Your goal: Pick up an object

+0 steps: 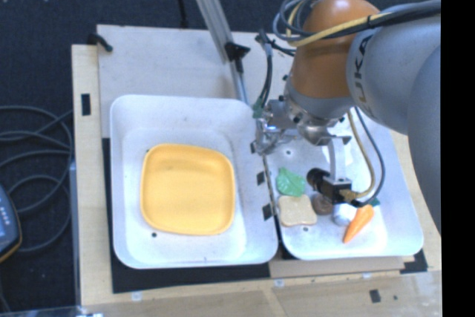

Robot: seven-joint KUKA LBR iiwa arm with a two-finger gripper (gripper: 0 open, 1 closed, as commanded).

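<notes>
Arm (393,56) cut off at right, covering much of right bin (401,234)

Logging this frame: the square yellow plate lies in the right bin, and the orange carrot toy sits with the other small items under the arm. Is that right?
Not quite. The camera view shows the square yellow plate lying in the left white bin, not the right one. The rest holds: the orange carrot toy sits with the other small items in the right white bin, under the grey arm.
</notes>
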